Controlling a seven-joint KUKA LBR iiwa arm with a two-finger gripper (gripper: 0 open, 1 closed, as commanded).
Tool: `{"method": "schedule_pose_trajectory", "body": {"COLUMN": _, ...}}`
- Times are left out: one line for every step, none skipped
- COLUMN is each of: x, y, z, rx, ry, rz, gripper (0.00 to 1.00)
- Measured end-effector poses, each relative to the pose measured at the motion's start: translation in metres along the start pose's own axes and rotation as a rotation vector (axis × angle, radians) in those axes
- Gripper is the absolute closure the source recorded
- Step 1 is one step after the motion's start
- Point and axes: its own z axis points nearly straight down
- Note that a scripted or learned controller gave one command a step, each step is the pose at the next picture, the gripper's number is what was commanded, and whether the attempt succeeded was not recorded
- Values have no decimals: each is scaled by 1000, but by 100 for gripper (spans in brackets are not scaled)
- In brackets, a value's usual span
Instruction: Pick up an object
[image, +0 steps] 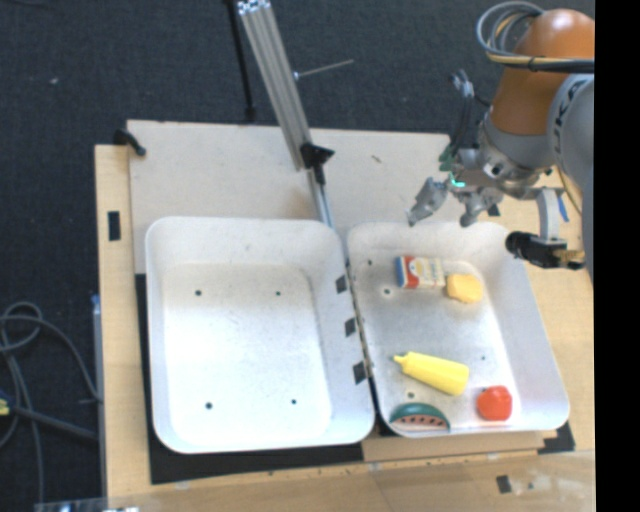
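**Gripper open above far rim of right bin, nothing picked yet**

Gripper (447, 206) hangs over the far edge of the right bin (535, 330), fingers spread apart, nothing between them. Arm comes in from the right, orange band up top. Judging by that, this is the approach step: no contact with any object, no grasp.

Candidate objects all sit in the right bin. Small white carton with red and blue print (418, 272) lies on its side near the far end, with a pale yellow chunk (464, 288) just beside it on the right, possibly touching, can't tell. Yellow bottle (433, 371) lies flat toward the near end, nozzle pointing left. Red tomato-like ball (494, 403) near the front right corner, apart from the bottle. Watermelon slice (419, 418) rests against the front rim. Left bin (200, 245) has no objects visible.

Nearest targets to the gripper are the carton and the yellow chunk, both just in front of it. Next move probably calls for shifting the gripper toward the viewer over one of them, lining up the fingers across the narrow side, then descending and closing. Those two being close together is a risk: a finger could land on the neighbour or push it. The bottle or red ball are more isolated, so cleaner picks, but further off
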Motion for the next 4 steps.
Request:
{"method": "schedule_pose_trajectory", "body": {"x": -1, "y": -1, "z": 41, "rx": 3, "ry": 0, "rz": 3, "gripper": 0}}
{"method": "schedule_pose_trajectory", "body": {"x": 6, "y": 3, "z": 89, "rx": 3, "ry": 1, "rz": 0, "gripper": 0}}
{"method": "schedule_pose_trajectory", "body": {"x": 3, "y": 4, "z": 138, "rx": -5, "ry": -3, "rz": 0, "gripper": 0}}
{"method": "schedule_pose_trajectory", "body": {"x": 3, "y": 7, "z": 122, "rx": -13, "ry": -4, "rz": 1, "gripper": 100}}
